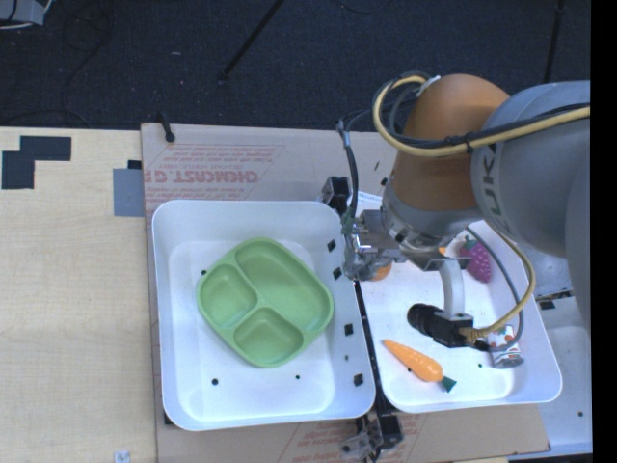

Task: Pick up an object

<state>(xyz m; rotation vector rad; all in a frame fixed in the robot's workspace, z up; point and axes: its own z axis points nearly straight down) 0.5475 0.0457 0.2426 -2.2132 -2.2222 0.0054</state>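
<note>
Green divided plate (pixel 265 302) lies in the left bin (pixel 183 355). The gripper (pixel 369 258) hangs at the right bin's (pixel 525 374) left wall, near a toy carrot (pixel 416 361); its opening cannot be told.

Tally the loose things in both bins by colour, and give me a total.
Green: 1, the divided plate
Orange: 2, the toy carrot and a small piece, partly hidden
Purple: 1, the grape bunch
Silvery: 1, a small thing, kind unclear
Total: 5
</note>
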